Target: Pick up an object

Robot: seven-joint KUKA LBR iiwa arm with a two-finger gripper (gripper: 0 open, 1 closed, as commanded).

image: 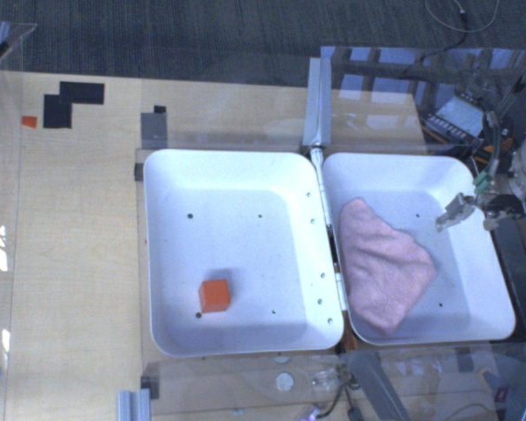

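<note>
An orange cube [215, 296] lies in the left white bin [245, 182], near its front-left corner. A crumpled pink cloth [381, 266] lies in the right white bin [403, 178], against its left wall. My gripper [456, 210] hangs over the right side of the right bin, reaching in from the right edge of the view. It is to the right of the cloth and a little behind it, apart from it. The cube is far to its left, in the other bin.
The two bins meet at a raised rim [329, 235] running front to back. A metal post [316, 103] stands behind that rim. Cables and equipment [460, 112] crowd the back right. Black markers [70, 102] lie on the wooden bench at the far left.
</note>
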